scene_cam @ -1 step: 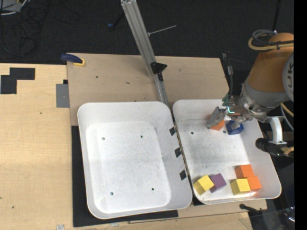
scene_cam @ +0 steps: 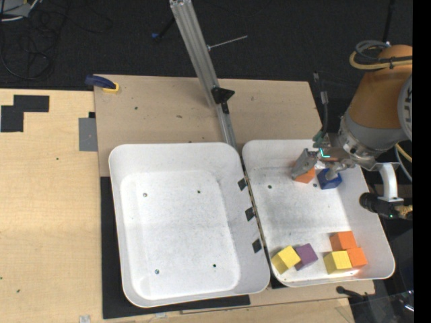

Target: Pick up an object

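Observation:
My gripper [scene_cam: 316,169] hangs low over the far part of the right bin [scene_cam: 296,207], reaching in from the right. A small orange block [scene_cam: 304,177] lies right under its left side, and a blue block [scene_cam: 330,180] lies under its right side. Both are partly covered by the gripper, so contact is unclear. At the bin's near end sit a yellow block [scene_cam: 286,258], a purple block [scene_cam: 307,254], a second yellow block [scene_cam: 338,262] and two orange blocks [scene_cam: 343,239] [scene_cam: 357,256].
The left bin [scene_cam: 175,221] lies beside the right one, with black clips along the shared rim. A slanted metal rail [scene_cam: 202,66] rises behind the bins. The arm's orange band [scene_cam: 377,106] stands at the right.

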